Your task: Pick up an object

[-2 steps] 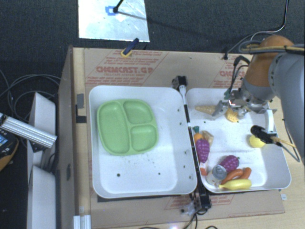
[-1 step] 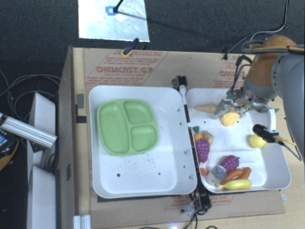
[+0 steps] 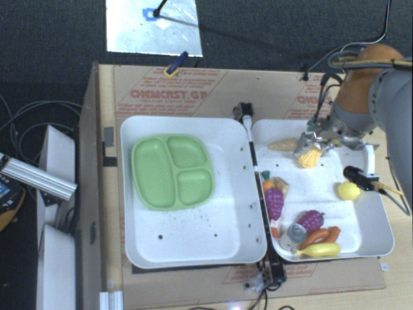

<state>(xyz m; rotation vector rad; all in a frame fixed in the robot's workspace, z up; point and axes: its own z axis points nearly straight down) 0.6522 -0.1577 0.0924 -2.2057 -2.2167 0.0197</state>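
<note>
The small pale-yellow ridged toy (image 3: 310, 158) lies at the far end of the right-hand white bin (image 3: 381, 228), directly under the metal two-finger gripper (image 3: 308, 144). The gripper's tips touch or overlap its top edge, but whether the fingers are spread or pinched on it I cannot tell, since the wrist hides them. The pick looks only at the reaching stage; lifting remains. Just left lies a tan cone-shaped piece (image 3: 281, 145). Nearer are a yellow lemon-like ball (image 3: 348, 190), purple plastic grapes (image 3: 311, 220) and a yellow banana (image 3: 319, 250). The left-hand bin holds a green divided plate (image 3: 171, 171).
</note>
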